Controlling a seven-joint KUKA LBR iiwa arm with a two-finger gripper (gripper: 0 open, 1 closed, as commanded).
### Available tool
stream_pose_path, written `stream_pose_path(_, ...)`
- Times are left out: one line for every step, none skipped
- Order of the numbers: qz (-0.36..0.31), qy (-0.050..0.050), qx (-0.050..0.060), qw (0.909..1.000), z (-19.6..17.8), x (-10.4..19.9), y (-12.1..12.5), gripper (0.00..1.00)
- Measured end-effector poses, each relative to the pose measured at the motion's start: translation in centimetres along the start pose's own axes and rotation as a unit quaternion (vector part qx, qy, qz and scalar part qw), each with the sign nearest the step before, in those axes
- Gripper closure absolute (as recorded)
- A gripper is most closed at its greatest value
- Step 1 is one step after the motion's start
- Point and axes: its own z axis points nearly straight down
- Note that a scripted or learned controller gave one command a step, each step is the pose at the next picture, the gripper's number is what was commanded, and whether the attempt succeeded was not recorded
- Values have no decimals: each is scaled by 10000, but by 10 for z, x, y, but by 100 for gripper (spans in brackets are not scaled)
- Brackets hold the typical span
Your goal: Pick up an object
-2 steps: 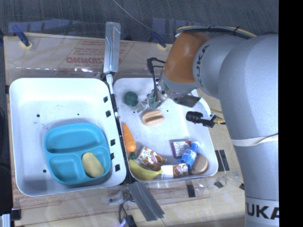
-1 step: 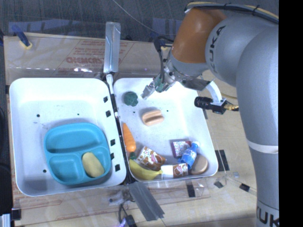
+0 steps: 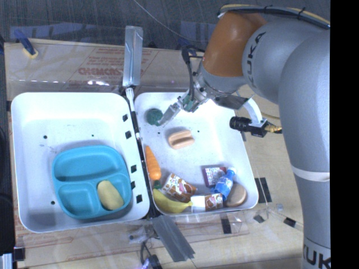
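Since the task only said to pick up an object, I went by what sat closest to my hand, and that was the little dark green round thing near the back left corner of the right bin. It lay just off my fingertips, toward the divider between the two bins, so close it looked like touching or nearly so. Honestly I couldn't say which from that angle. Being round, it had no long axis to line up on, so my guess was the approach direction didn't matter much, only getting the tips on either side of it.

My hand came in slanted from the right, tips pointing down and left at the green thing. Whether it was open or closed I couldn't tell, the tips just blurred into one pale wedge. Nothing was visibly held in it.

Next nearest was the hot dog bun, just beside and a bit toward the front. The carrot lay along the left wall, long axis running front to back. The banana, snack packets and blue bottle were piled along the front wall, well apart from my hand. Over in the left bin sat the blue tray with a potato-looking lump in it.
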Motion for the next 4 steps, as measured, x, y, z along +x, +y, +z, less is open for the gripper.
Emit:
stream_pose_path(-1671, 12, 6, 9859, 1, 31, -18, 0)
stream_pose_path(-2, 25, 25, 10000, 48, 33, -59, 0)
stream_pose_path(-1047, -12, -7, 9945, 27, -22, -53, 0)
stream_pose_path(-182, 2, -1, 9998, 41, -23, -47, 0)
